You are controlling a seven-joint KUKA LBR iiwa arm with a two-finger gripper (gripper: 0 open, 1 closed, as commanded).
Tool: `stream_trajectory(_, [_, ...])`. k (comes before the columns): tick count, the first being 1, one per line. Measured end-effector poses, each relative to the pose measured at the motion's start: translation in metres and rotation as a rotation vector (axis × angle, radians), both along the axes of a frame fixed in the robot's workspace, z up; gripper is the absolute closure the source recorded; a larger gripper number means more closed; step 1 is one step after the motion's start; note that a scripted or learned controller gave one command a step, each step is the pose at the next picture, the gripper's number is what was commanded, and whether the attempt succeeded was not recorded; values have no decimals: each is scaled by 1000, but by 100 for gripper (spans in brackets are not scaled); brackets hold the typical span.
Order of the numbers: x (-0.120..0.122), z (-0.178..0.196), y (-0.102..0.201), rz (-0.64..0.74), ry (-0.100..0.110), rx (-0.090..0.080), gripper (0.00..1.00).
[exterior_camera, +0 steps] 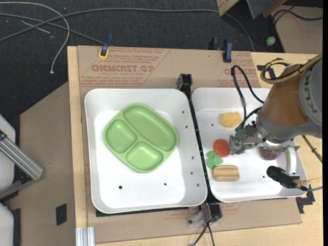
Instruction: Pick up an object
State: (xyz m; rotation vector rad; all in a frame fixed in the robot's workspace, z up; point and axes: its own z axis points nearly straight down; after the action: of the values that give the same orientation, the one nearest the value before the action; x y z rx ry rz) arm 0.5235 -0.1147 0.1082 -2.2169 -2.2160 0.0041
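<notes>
In the right bin (246, 191) lie a yellow piece (231, 119) near the back, a red round piece (221, 147), a green piece (213, 160) just below it, and a tan bread-like roll (226, 173) toward the front. A dark brownish item (268, 151) lies under the arm's wrist, partly covered. My gripper (239, 142) hangs low in the right bin, just right of the red piece and below the yellow one. Nothing shows between its fingers.
The left bin (102, 186) holds a green divided plate (141, 137) with three compartments. A black divider with clamps (184, 81) runs between the bins. Cables (241, 86) trail over the back of the right bin. A black part (281, 176) of the arm reaches over the right bin's front corner.
</notes>
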Motion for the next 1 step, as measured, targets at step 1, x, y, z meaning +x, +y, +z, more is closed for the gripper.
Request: stream_trajectory(1, [-1, -25, 1, 0, -2, 0, 0])
